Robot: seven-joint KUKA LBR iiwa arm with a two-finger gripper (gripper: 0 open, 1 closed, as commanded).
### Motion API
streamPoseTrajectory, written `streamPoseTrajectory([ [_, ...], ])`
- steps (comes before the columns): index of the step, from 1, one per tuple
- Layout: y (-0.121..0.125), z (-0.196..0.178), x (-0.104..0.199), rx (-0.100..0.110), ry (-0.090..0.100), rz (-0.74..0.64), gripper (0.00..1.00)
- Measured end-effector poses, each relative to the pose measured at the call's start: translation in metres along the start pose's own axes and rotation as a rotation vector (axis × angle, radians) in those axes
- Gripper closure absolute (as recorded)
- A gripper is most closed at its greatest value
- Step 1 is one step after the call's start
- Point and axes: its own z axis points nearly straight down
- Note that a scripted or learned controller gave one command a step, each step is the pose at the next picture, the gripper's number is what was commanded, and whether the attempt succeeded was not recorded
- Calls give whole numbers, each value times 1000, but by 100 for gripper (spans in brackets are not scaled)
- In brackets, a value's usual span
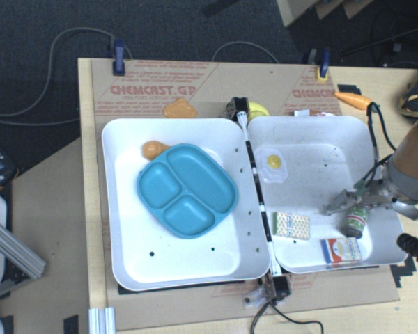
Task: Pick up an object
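Nearest the camera, at the front edge of the right bin, I see a small red, white and blue box lying flat, and just to its left a patterned packet. Directly behind the box is what I take for my target: a small dark green bottle-like object, standing roughly upright or slightly tilted, so its long axis runs close to vertical in this slanted look.

My gripper has reached in from the right and sits right over that bottle, its metal parts spreading to either side above it. From here I cannot tell whether the jaws are spread or pressed together, nor whether the bottle is actually between them; it looks touching or just below, and I would judge the grasp unproven until a lift shows it.

Further back from the bottle, a small yellow round piece lies near the left wall of the same bin. Left of that, the other bin carries a blue divided tray with an orange object at its far corner. Beyond both bins, on the surface, lie an orange shape, something yellow and a carrot-like piece.
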Motion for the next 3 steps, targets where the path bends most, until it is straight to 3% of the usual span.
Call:
streamPoseTrajectory([
  [1, 0, -11, -4, -3, -9, 4, 100],
  [2, 26, -15, 96, -1, -5, -6, 100],
  [3, 52, -131, 170, -11, -7, -5, 100],
])
